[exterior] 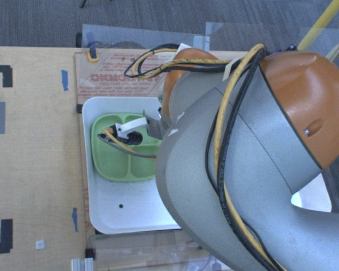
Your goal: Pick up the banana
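The wooden bench (34, 168) bears 1 white bin (130, 210) and cardboard (113, 75).

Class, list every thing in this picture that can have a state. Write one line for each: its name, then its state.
white bin: resting on the bench, its right part covered by the arm.
green tray: lying flat and right side up inside the white bin, its right edge hidden under the arm.
arm: reaching in from the right, bent over the bin.
gripper: down over the green tray.
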`<action>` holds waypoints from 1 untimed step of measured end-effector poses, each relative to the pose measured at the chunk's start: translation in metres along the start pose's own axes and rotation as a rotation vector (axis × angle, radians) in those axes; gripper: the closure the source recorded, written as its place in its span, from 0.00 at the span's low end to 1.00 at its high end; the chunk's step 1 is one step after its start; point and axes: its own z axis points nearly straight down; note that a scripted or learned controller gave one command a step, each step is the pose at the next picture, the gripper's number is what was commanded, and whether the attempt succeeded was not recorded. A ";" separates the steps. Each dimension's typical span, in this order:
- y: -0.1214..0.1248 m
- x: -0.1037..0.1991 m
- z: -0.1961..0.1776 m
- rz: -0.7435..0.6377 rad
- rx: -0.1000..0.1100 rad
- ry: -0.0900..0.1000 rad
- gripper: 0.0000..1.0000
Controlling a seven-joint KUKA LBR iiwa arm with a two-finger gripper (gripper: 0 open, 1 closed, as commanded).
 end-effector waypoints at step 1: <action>-0.013 0.041 0.014 -0.258 -0.012 0.000 1.00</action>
